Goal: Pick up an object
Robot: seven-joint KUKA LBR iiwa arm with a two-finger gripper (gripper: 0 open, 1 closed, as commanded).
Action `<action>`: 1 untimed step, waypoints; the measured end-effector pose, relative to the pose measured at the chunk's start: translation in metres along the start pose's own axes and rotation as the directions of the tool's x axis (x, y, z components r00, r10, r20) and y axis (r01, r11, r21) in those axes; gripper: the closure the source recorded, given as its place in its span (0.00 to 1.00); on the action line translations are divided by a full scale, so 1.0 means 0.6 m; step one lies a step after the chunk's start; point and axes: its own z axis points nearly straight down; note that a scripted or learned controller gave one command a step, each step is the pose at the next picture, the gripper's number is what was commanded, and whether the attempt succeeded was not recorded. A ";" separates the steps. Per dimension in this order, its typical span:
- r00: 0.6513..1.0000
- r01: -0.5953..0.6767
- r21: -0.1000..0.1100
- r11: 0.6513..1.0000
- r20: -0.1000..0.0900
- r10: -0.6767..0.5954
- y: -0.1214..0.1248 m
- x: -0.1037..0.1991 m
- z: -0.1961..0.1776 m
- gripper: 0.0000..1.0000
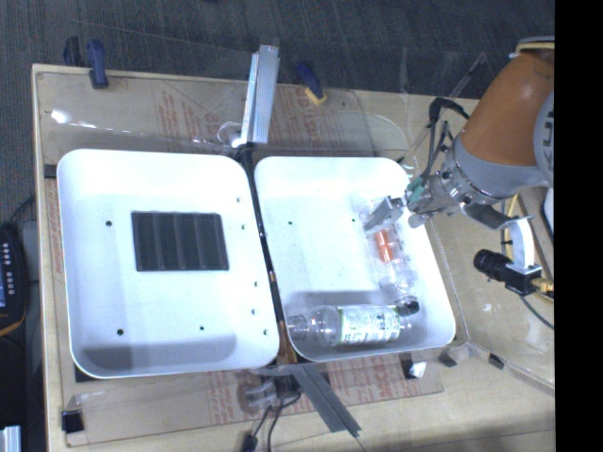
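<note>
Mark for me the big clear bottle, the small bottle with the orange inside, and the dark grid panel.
Big clear bottle (350, 325): camera view, on its label.
Small bottle (389, 250): camera view, on its orange part.
Dark grid panel (179, 241): camera view, at its middle.

Bench (141, 111): covered by a clear sheet, clamped at the far edge.
Blue clamps (97, 62): fixed along the far edge.
Floor (377, 17): dark carpet.
</note>
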 end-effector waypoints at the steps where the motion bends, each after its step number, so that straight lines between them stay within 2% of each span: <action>1: 0.998 0.060 0.005 0.998 -0.003 -0.060 0.061 -0.015 0.096 0.00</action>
